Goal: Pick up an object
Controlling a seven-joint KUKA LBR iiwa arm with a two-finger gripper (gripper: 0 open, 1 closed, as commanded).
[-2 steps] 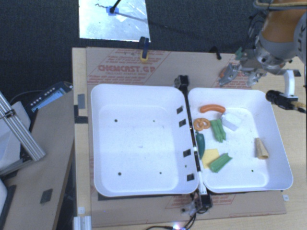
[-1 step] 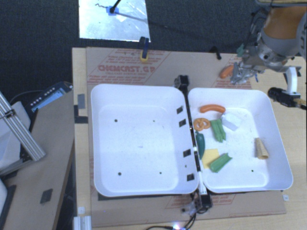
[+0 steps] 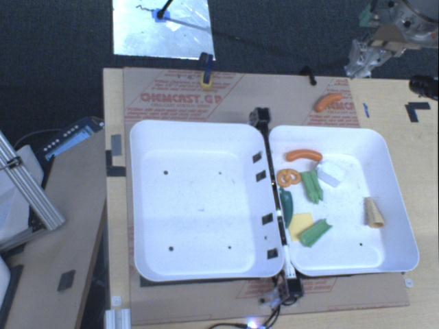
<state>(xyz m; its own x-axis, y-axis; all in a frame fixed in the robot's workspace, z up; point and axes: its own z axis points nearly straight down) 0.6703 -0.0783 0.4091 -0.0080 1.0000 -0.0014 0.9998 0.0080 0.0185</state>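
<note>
Objects for picking all sit in the right bin [image 3: 394, 177], clustered toward its left wall: an orange sausage-shaped toy [image 3: 303, 155] at the top, a pretzel [image 3: 289, 178] just below it, a white block [image 3: 330, 175] to their right, touching or nearly touching a light green vegetable piece [image 3: 313, 186]. Lower down, a dark green pepper-like piece [image 3: 286, 202] lies against the divider, with a yellow wedge [image 3: 300, 225] and another green piece [image 3: 315, 232] overlapping it. A tan cone-like piece [image 3: 373, 212] lies alone near the right wall, well apart from the rest. A second orange sausage [image 3: 328, 102] lies outside the bins on the cardboard behind them. The left bin [image 3: 199, 204] holds nothing to pick. Gripper [image 3: 365, 57] hangs high at the upper right, beyond the bench's back edge and well apart from every object; nothing is in its grasp, but finger spread cannot be told at this angle. Judged state: approach not yet begun. Risks: the items near the divider are packed tightly, so a descent there could land on two pieces at once or push one aside; the pepper piece hugs the wall, leaving little room for a finger. The isolated tan piece looks the cleanest target, though its taper could let it slip.
</note>
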